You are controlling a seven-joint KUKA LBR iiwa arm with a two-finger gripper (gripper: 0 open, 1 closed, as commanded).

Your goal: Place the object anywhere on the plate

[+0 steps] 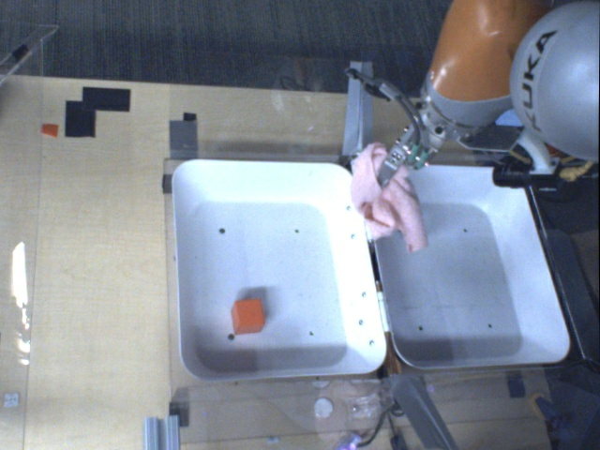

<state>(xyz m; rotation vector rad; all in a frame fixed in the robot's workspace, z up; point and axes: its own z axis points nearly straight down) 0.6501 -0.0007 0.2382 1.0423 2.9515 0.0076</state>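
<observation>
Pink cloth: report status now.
Gripper up at bins' divide, pink cloth hanging from it. Orange block sits in left bin. Nothing blocking.

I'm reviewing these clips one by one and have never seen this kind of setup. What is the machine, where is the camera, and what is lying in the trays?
One camera looks down at a slant on a wooden bench holding two shallow white bins: the left bin and the right bin. The grey and orange shape at top right is a robot arm reaching in. At its tip is a gripper, whose fingers pinch a pink cloth. The cloth hangs over the edge where the bins meet, mostly above the right bin. A small orange block lies in the left bin. I see no obvious plate.
</observation>
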